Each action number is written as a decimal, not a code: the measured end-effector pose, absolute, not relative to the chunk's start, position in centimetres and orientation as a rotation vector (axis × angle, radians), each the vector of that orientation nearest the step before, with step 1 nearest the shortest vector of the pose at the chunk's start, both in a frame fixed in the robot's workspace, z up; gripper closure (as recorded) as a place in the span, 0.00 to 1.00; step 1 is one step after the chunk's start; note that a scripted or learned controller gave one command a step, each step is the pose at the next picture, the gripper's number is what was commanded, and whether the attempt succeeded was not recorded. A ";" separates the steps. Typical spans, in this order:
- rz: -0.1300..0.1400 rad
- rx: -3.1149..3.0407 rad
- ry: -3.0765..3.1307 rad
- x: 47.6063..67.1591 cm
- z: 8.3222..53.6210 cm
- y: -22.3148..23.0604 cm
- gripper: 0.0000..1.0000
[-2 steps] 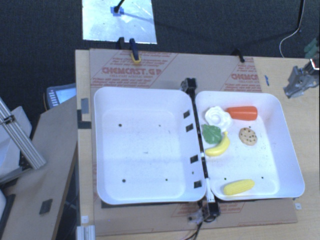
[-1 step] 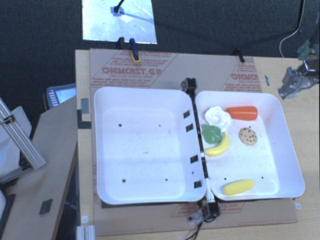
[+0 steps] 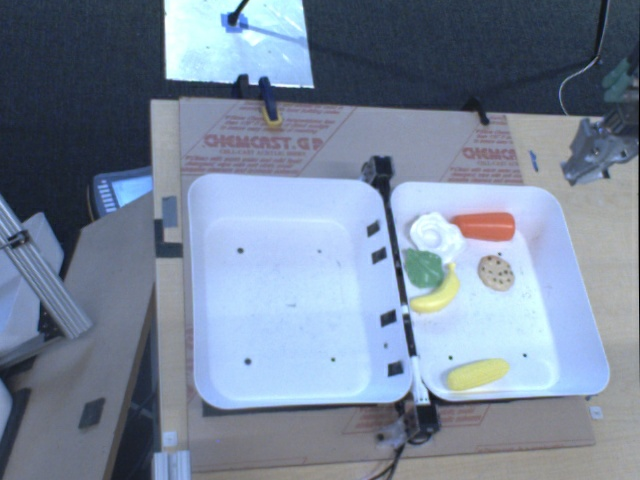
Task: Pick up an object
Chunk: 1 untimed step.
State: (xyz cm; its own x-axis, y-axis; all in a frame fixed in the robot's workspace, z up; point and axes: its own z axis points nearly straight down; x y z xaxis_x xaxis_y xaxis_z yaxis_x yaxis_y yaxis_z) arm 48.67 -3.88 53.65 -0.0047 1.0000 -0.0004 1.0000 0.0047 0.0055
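I see the gripper [image 3: 597, 155] at the far right of the camera view, above the bare bench [image 3: 560, 143] and outside the right bin [image 3: 575, 268], just past that bin's back right corner. It is a grey metal assembly, small at this angle; I cannot tell from here whether it stands spread or closed, and nothing is visibly between its tips.

All pickable items lie in the right bin, which I take as my landmark. An orange carrot [image 3: 485, 226] lies lengthwise near the bin's back wall. A white fried-egg piece [image 3: 434, 234] sits just left of the carrot, touching or nearly touching its end. In front of the egg, a green leafy piece [image 3: 423, 266] lies close to the bin's left wall. A yellow banana [image 3: 440, 293] curves against the front edge of the green piece, in contact with it. A brown speckled cookie [image 3: 496, 272] rests near the bin's centre, apart from the others. A yellow corn-like piece [image 3: 477, 373] lies alone near the bin's front wall.

The left bin [image 3: 210, 298] adjoins the right bin along its left wall, joined by black clips [image 3: 380, 256].
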 end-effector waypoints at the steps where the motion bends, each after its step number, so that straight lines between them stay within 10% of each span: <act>1: 0.003 2.215 2.225 48.7 52.3 -3.5 1.00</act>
State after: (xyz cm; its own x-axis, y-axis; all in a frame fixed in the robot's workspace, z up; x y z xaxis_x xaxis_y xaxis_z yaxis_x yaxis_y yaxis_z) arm 48.67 -3.45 52.27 -0.0045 1.0000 -0.0006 1.0000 0.0045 0.0031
